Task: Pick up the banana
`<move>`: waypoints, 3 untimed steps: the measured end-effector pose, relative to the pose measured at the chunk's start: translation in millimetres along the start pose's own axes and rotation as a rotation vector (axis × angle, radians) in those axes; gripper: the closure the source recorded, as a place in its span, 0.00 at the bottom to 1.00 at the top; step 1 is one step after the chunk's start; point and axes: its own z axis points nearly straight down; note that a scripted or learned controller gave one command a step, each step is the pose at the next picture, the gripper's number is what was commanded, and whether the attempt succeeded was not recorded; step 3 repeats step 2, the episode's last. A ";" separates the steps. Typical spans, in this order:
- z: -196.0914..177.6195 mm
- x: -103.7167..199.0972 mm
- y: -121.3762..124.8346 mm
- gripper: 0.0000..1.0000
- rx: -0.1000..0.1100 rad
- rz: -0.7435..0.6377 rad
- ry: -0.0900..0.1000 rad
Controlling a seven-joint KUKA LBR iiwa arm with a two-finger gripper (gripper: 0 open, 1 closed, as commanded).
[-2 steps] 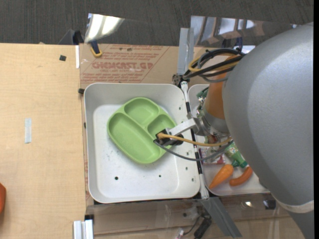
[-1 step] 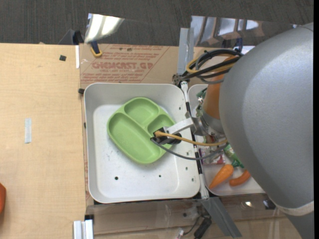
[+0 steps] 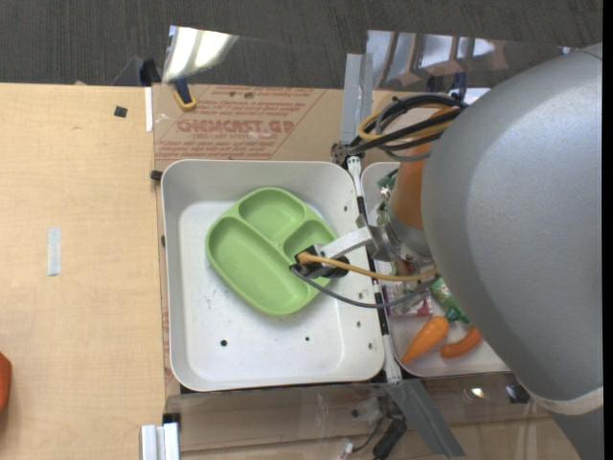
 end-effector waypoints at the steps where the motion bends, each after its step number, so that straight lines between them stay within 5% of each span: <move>1: -1.2 7.7 0.4 0.00 0.006 0.023 -0.010; 3: -1.2 8.4 -1.0 0.00 0.006 0.037 -0.010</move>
